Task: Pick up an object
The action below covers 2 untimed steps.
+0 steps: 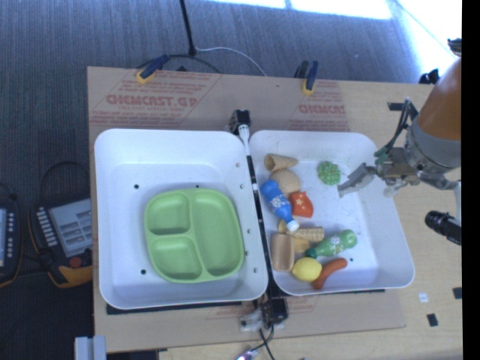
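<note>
Two shallow white bins sit side by side on a brown board: the left bin (pixel 120 156) holds one light green divided plate (pixel 194 234) with three compartments, and the right bin (pixel 390 253) holds a cluster of small toy foods along its left half. Counted there are one blue bottle (pixel 277 204) with a white cap and a pale label too small to read, lying tilted beside the bin's left wall; one tan cone (pixel 280 161) near the top; one rounded beige piece (pixel 286 180) just below it; one red piece (pixel 301 203) touching the bottle's right side; one bumpy green ball (pixel 328 172) lying apart from the rest toward the upper middle; one tan loaf-like block (pixel 282 252); one pale yellow ridged piece (pixel 307 235); one green speckled vegetable (pixel 334 244); one yellow lemon (pixel 306 268); and one orange-red carrot-like stick (pixel 331 272) at the bottom edge. One gripper (pixel 361 178) hangs over the right part of the right bin, just right of the green ball and not touching it; its fingers look spread apart with nothing between them. Two clamps (pixel 152 67) with yellow and blue handles grip the board's far edge. Red print on the board reads roughly "CHEMCAST GP" at upper left, repeated partly at upper right. One grey keypad device (pixel 64 227) lies on the floor at the left
</note>
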Motion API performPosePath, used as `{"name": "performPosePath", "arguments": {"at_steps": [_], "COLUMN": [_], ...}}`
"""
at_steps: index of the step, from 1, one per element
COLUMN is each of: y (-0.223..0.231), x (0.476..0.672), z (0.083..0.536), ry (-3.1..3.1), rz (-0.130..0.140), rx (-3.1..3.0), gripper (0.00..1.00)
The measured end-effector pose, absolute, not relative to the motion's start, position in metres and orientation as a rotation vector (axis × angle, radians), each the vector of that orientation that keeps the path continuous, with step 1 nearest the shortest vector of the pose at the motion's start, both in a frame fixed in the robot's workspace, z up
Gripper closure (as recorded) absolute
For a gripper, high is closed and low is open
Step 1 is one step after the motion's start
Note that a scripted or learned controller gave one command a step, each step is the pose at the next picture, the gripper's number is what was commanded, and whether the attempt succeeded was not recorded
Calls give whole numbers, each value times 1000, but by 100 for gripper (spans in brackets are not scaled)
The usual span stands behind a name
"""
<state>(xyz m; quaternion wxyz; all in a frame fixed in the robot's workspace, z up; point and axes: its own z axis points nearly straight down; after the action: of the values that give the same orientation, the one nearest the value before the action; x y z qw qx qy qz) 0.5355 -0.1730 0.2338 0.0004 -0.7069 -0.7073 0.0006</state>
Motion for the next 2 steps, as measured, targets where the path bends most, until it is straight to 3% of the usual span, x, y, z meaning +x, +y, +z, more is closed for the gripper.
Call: {"name": "performPosePath", "arguments": {"at_steps": [1,2], "y": [-118,-117], "x": [555,490], "z": [121,90], "ry": [-2070,-2212], "rz": [4,-14], "rx": [-2359,-2250], "gripper": [0,0]}}
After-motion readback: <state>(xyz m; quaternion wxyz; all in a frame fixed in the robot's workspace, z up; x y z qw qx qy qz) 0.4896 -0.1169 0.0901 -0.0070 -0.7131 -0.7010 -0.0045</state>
